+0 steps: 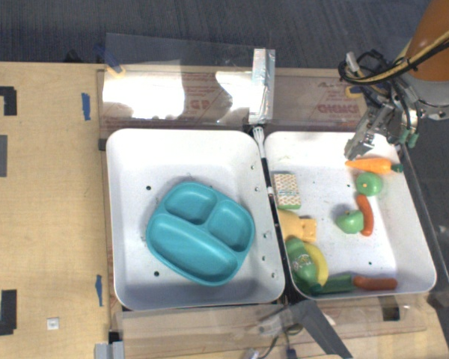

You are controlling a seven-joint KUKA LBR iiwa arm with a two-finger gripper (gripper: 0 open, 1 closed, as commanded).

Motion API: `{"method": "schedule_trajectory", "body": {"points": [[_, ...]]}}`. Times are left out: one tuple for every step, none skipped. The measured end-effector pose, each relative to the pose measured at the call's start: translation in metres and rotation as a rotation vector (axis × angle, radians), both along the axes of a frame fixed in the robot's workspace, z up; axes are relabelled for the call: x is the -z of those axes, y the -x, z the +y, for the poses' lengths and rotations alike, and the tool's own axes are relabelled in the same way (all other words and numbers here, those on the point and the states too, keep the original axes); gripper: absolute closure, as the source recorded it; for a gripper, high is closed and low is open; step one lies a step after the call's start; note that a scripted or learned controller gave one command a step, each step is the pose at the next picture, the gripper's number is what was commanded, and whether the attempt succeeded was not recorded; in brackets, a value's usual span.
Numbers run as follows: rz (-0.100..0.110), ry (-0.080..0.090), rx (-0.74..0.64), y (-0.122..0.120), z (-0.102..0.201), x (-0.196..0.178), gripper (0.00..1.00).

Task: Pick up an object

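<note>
Nearest the camera, a red chili (375, 283) lay along the right bin's (415, 223) front edge. Above an orange carrot (372, 166) at the far right corner hung the gripper (374, 137), whose grip could not be told.

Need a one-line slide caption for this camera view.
Pincer hovers by the orange toy carrot in the toy-filled right white bin; the left white bin holds a teal divided plastic tray.
</note>
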State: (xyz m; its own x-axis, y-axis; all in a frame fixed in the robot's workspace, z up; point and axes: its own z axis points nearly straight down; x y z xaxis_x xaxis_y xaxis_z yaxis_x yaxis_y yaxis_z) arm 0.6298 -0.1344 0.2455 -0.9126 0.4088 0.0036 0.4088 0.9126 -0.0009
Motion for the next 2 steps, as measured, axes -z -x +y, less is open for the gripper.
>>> {"method": "schedule_trajectory", "body": {"points": [[-0.014,0.003,-0.175,0.023,-0.06,0.148,1.0],[-0.014,0.004,-0.473,0.091,-0.02,0.156,1.0]]}}
